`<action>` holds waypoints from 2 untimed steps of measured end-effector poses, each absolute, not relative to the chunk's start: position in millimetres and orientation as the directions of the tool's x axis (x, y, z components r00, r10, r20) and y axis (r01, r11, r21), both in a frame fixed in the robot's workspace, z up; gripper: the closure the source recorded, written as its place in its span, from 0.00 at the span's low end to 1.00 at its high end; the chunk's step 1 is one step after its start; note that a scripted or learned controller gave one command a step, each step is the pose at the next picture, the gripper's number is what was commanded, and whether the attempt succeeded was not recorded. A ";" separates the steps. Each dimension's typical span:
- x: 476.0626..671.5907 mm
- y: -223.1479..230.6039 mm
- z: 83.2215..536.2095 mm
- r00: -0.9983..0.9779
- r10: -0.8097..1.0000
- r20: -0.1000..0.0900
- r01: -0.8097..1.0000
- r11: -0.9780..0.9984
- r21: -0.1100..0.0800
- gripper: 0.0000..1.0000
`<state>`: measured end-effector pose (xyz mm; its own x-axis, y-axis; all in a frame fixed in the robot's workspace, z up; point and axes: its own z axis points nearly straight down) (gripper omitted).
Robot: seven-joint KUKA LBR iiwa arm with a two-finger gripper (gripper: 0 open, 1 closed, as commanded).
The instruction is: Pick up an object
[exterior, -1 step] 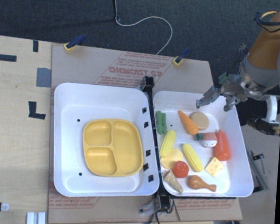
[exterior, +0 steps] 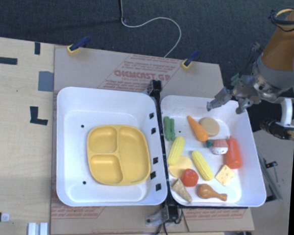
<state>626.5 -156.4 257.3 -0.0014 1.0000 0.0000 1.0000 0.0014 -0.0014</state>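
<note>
My gripper [exterior: 226,104] hangs open over the far edge of the right bin [exterior: 251,148], with nothing between its fingers. Below it in that bin lie toy foods: a carrot [exterior: 197,128], a tan round cookie [exterior: 210,126], a red pepper [exterior: 234,153], a green bean [exterior: 169,128], two corn cobs [exterior: 176,149] [exterior: 202,164], a tomato [exterior: 189,177], a cheese wedge [exterior: 225,175], a chicken drumstick [exterior: 210,192] and a small red-and-white piece [exterior: 218,146]. The carrot and cookie are the closest to the gripper.
The left bin [exterior: 69,133] holds a yellow divided plate [exterior: 117,154]. Both bins rest on a cardboard sheet [exterior: 135,75] clipped to the bench. A white cable [exterior: 149,23] runs across the dark floor at the back. A black divider [exterior: 155,135] joins the bins.
</note>
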 end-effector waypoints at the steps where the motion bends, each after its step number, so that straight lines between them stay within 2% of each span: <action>1: 622.2 -157.7 193.1 -0.001 1.000 0.000 1.000 0.001 -0.008 0.00; 2: 621.5 -155.3 149.1 -0.002 1.000 0.000 1.000 0.002 -0.006 0.00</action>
